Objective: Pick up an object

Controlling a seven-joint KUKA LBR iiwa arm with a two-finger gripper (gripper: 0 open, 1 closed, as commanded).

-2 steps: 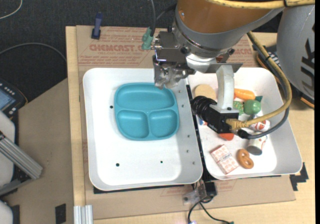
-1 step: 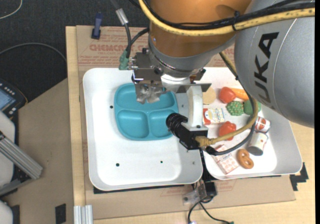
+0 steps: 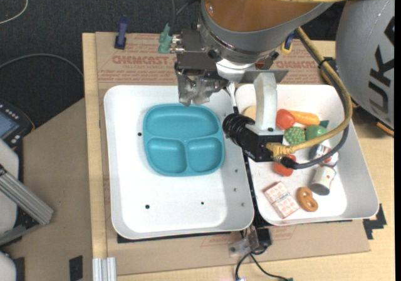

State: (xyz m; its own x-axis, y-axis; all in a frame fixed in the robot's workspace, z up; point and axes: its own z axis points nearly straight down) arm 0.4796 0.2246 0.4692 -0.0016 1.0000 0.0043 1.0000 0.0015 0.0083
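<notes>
On cardboard bench (image 3: pixel 94 148), 2 white bins (image 3: pixel 125 167), teal tray (image 3: pixel 183 139)

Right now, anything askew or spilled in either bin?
Nothing spilled or damaged. The blue divided tray lies flat in the left bin, turned slightly off square to its walls. The toys, pretzel included, sit jumbled inside the right bin, normal for picking.

Blue tray (image 3: pixel 183 139), 3 compartments, lying flat in left bin, toward its back. In right bin: carrot (image 3: pixel 299 117) & green veg (image 3: pixel 296 134) sitting by back-centre; pretzel (image 3: pixel 306 198), pink box (image 3: pixel 279 199), small white cup (image 3: pixel 322 181) tipped over, all lying near front.
</notes>
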